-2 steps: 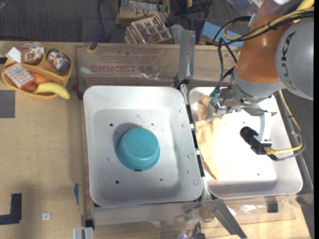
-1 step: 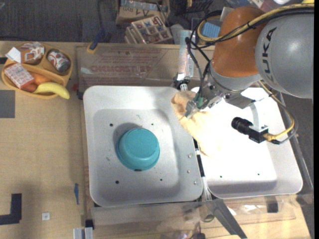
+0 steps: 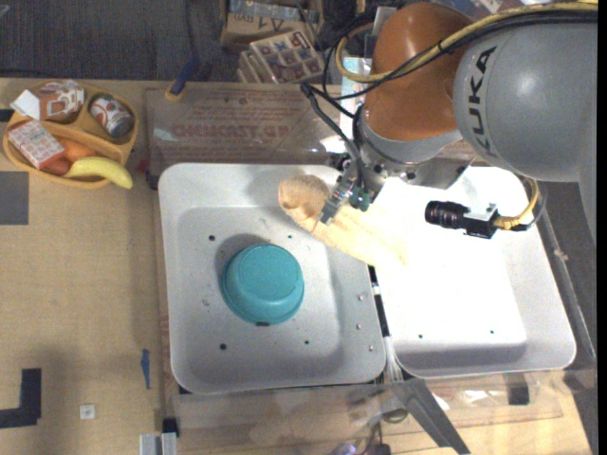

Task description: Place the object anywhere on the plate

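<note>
Nearest the camera is the left bin, and in its middle sits the plate, a teal round dish that looks upside down to me, tho the angle is too poor to be sure. Nothing rests on it, so the task isn't done; I'd judge it roughly halfway, w/ the carry and the drop left.

Further back, my gripper hangs over the far-right corner of the left bin, close to the seam w/ the right bin. The object is a tan, soft-looking thing, maybe a plush toy or a glove. It stretches from the far edge of the left bin across toward the seam. My fingers are on it about mid-length and appear pinched together on it, so I read it as gripped. Whether it's lifted clear of the bin floor I can't tell.

Next I need to swing toward the near-left, over the plate, then release.

Count: 2 bins, 1 plate, 1 object, 1 gripper. Beyond the bins' far-left corner, on the bench, 1 yellow tray w/ toy food, incl. 1 banana.
</note>
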Motion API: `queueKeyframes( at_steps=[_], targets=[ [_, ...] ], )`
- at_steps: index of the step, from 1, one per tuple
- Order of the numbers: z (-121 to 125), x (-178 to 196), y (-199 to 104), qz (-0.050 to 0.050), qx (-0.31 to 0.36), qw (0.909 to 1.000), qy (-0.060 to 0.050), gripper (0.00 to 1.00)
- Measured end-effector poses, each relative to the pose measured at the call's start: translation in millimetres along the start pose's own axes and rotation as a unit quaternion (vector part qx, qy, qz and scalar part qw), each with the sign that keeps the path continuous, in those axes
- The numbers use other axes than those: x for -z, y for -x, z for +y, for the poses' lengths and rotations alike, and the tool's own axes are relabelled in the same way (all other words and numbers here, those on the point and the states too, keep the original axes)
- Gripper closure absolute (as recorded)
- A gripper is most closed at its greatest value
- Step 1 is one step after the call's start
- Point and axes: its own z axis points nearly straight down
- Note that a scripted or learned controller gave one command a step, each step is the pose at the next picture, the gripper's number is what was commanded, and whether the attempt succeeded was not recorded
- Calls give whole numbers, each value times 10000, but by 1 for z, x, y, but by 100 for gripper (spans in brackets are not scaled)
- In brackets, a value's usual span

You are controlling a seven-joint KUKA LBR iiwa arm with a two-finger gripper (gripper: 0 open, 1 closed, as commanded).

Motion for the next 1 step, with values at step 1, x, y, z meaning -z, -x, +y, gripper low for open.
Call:
queueKeyframes(
  at_steps=[1],
  targets=[
    [39,18,-25,-1,1968,9804,11,100]
  ],
)
